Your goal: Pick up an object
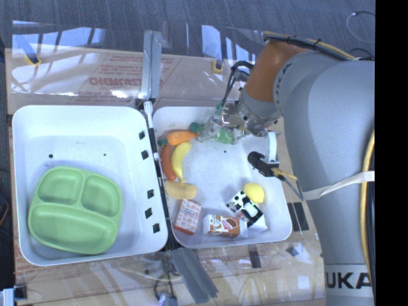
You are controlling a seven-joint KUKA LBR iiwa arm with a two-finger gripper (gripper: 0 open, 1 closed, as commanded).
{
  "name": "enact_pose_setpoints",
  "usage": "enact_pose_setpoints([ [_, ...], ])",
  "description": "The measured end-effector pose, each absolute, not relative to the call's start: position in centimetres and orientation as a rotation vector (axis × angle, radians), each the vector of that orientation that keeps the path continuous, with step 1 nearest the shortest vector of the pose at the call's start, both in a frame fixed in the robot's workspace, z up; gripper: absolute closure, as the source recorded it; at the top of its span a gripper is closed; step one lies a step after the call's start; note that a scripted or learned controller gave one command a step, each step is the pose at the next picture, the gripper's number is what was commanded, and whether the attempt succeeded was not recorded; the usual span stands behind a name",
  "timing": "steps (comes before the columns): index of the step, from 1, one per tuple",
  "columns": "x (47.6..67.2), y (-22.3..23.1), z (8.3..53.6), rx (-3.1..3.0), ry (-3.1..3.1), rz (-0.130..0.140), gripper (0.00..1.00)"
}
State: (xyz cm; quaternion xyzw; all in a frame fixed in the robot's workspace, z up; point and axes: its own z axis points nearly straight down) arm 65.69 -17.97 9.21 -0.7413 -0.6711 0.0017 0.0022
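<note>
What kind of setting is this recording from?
Most likely a robotics lab bin-picking station: a grey industrial arm reaches over two shallow white bins, one holding toy food such as a plastic banana, the other a green divided tray.

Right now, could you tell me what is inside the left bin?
The left bin holds a green divided tray, lying flat towards its near left corner. Whatever may lie beneath the tray is covered and cannot be seen.

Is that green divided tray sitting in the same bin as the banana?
No, the green tray lies in the left bin; the banana lies in the right bin.
</note>
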Motion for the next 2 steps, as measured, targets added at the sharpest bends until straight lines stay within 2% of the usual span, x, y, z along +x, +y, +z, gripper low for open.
enact_pose_setpoints([
  [1, 65.7, -17.8, 10.2, -2.315, -2.113, 0.011, 1.0],
  [2, 64.0, -12.8, 21.7, -2.405, -2.02, 0.001, 1.0],
])
